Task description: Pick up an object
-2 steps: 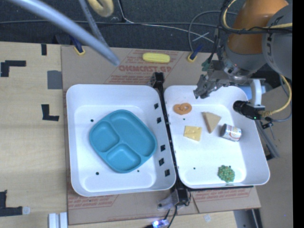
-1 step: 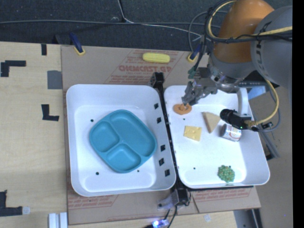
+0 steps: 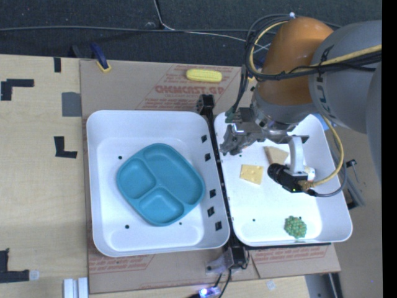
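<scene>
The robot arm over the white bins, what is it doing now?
The arm hangs over the right bin, its gripper low near that bin's left wall. It is meant to pick up an object. A yellow cheese-like slice and a green broccoli-like piece lie loose there. The left bin holds a blue divided plate.

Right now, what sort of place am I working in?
Probably a robot test bench in a lab, not a kitchen: two white bins sit on cardboard, cables trail across, and the contents are toy food, such as a cheese slice and broccoli.
</scene>
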Available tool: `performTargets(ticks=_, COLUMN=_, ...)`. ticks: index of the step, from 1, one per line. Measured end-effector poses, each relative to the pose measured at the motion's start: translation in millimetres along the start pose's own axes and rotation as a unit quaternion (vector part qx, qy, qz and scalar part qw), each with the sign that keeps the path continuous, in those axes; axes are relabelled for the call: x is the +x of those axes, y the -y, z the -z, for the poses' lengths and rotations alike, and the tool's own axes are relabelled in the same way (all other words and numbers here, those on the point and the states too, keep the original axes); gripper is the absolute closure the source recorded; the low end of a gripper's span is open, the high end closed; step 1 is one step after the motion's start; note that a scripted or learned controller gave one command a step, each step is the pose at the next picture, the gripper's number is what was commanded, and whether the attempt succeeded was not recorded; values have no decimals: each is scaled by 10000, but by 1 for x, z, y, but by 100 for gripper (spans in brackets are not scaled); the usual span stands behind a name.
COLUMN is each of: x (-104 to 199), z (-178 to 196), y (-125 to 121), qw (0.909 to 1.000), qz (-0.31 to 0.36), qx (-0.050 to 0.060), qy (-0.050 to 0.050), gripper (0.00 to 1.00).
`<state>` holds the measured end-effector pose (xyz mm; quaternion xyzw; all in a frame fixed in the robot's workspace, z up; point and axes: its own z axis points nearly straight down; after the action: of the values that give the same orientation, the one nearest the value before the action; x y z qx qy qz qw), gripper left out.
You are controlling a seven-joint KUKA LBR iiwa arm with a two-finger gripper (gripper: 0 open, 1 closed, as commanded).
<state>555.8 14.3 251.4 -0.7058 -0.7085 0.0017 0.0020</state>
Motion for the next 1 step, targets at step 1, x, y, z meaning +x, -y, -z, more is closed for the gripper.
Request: performTargets(ticks=1, x=39, z=-17, y=16, qw=10000, qz=-4, qx=-7, qy=4, gripper=100)
